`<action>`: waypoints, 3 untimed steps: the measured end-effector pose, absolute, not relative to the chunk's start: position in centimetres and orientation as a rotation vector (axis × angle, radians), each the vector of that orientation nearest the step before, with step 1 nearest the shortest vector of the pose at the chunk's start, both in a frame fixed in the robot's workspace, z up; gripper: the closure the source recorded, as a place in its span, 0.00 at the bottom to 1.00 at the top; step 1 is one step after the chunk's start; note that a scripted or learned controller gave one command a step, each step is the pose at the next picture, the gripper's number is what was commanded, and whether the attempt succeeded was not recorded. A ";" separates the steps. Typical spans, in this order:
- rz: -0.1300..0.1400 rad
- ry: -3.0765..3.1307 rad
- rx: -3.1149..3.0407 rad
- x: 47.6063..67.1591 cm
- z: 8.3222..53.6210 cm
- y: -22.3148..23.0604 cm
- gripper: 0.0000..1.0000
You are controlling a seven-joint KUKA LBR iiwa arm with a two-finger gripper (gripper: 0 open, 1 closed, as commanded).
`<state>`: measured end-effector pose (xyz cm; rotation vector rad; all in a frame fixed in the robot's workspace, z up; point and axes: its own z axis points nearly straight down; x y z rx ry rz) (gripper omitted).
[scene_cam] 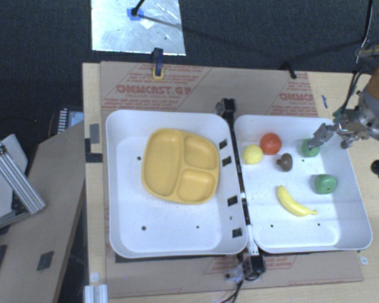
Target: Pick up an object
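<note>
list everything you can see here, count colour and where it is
bins: 2, white, side by side on the bench
divided plate: 1, yellow, in the left bin
round fruit: 1, red-orange, right bin, top middle
lemon-like fruit: 1, yellow, beside the red one
small brown object: 1, brown, right bin centre
banana: 1, yellow, right bin, lower middle
green objects: 2, green, right bin's right side, one at the tool
foil sheet: 1, silver, above the bench
arm: 1, grey and orange, right edge
tool: 1, grey, over the upper green object

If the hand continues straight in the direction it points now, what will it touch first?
The hand points left and slightly down in the view, toward the small green object just at its tip. It would probably meet that first, though its height above the object is unclear.
</note>
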<state>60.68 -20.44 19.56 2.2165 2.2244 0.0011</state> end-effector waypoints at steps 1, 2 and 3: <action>-0.001 2.229 2.215 61.3 15.2 -20.3 0.00; -0.002 2.228 2.218 61.4 9.0 -20.4 0.00; 0.001 2.226 2.214 61.5 8.5 -20.3 0.00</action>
